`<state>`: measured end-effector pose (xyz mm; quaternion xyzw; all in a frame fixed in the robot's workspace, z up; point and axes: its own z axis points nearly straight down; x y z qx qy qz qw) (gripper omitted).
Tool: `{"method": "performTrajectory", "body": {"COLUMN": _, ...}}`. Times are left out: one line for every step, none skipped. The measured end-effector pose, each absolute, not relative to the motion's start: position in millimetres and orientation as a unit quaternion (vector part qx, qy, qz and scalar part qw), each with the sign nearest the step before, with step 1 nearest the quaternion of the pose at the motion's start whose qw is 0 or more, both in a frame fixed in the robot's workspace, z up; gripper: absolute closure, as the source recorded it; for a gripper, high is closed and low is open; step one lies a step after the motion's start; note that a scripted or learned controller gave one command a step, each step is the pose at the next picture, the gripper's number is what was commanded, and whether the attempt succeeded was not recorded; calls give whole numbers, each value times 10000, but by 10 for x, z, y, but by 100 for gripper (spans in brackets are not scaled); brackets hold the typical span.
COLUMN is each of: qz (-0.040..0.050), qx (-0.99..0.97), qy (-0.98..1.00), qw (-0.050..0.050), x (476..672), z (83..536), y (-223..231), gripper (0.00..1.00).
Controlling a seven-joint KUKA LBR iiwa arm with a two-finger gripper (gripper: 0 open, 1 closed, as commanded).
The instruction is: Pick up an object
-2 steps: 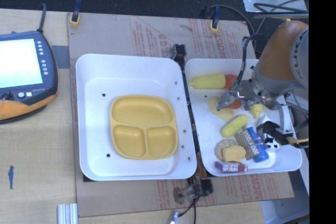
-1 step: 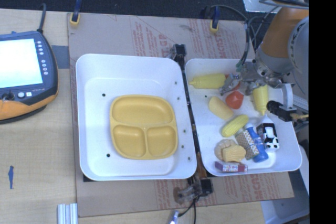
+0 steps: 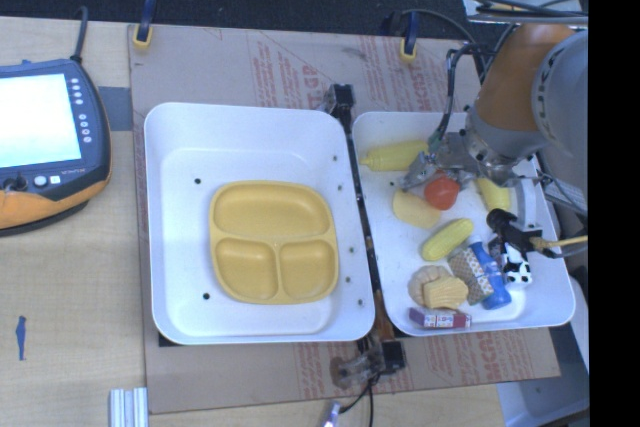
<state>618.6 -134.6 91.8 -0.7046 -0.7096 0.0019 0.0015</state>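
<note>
Beside the yellow tray (image 3: 274,243), your tool (image 3: 437,177) meets the red tomato (image 3: 441,190); its spread you cannot tell, so seat it squarely before lifting.

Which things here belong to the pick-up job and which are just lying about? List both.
Belongs to the job:
end effector, low in the right bin
red ball directly under it
yellow bottle
green pickle
cracker piece
small tube

Just lying about:
left bin with yellow divided tray
handheld screen
bench clamps
</note>
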Motion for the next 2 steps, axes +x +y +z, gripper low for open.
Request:
{"method": "performTrajectory", "body": {"qz": 28, "qx": -7041, "qy": -7101, "qw": 16, "x": 6188, "z": 1027, "y": -1360, "gripper": 100}}
{"method": "performTrajectory", "body": {"qz": 30, "qx": -7039, "qy": -7103, "qw": 15, "x": 6188, "z": 1027, "y": -1360, "gripper": 0}}
